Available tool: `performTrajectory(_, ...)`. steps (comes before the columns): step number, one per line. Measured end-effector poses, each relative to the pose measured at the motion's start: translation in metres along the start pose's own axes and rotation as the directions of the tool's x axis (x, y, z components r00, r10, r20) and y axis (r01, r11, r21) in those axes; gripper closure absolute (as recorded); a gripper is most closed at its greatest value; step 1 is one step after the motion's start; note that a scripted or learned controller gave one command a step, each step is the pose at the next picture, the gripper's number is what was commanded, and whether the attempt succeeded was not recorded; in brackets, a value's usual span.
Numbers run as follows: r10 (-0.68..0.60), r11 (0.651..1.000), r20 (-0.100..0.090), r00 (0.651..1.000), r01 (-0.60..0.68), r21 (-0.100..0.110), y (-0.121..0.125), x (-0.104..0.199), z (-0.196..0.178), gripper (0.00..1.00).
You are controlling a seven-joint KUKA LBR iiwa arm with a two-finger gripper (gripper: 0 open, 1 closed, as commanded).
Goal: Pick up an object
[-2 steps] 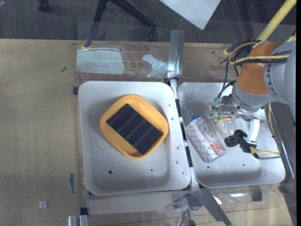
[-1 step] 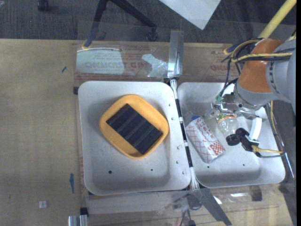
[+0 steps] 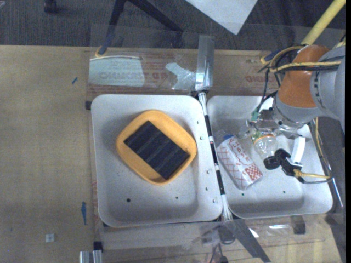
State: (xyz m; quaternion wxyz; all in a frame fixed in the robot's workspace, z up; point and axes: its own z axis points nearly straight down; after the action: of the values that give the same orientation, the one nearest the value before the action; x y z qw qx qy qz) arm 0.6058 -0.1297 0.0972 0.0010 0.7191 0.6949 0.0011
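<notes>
Gripper [image 3: 262,138] is low over the far part of the right bin [image 3: 321,201], at the end of the grey arm [image 3: 329,89] that comes in from the right with its orange band [image 3: 299,86] above the wrist. Whether it is spread or pressed together I cannot tell (the wrist covers it from this angle), and nothing can be seen pinched in it. Directly under it lies a clear plastic piece [image 3: 265,146], crumpled and shiny; the gripper is at least very close to it, but real contact I cannot confirm.

Just to the left of this piece, and touching it or nearly so, lies a white packet [image 3: 239,161] with a red checked pattern. It lies flat at a slant, one end towards the wall between the bins, the other towards the near right. Its print is too small to read.

In the left bin [image 3: 109,204] sits a yellow dish [image 3: 164,119] with rounded corners, turned diagonally, and a dark ribbed insert [image 3: 156,147] fills its middle. No label is visible on it.

On the bench [image 3: 44,147], beyond the left bin, a transparent strip [image 3: 116,74] carries pale letters, but they are too faint to make out.
</notes>
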Motion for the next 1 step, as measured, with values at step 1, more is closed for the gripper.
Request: performTrajectory(1,-0.177,0.984,0.0,0.984,0.177,0.002,-0.0117,-0.0375,-0.0146,0.0)
